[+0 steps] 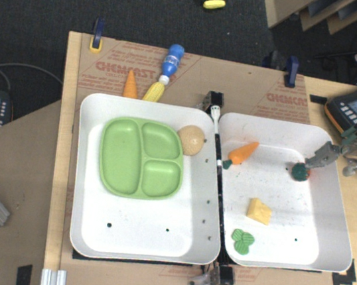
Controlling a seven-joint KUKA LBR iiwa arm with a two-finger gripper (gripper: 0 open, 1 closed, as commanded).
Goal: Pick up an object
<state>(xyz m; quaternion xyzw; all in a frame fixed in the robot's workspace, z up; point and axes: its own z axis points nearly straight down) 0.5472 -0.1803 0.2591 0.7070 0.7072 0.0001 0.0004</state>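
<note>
The small dark-green ball (301,172) sits in the right bin (334,217), up near its far right side, and the gripper (315,160) is right there beside it, grey fingertips touching or nearly touching its upper edge; whether they are apart or together, I cannot tell from this angle. It looks light, round and likely to roll, so a squeeze across its middle seems the safest hold. Sharing that bin: a toy carrot (242,152) by the left wall, a yellow cheese wedge (260,211) near the centre, a green leafy piece (242,240) toward the front. The left bin (85,177) carries a green divided plate (141,158), with a tan ball (191,140) touching its right corner.
</note>
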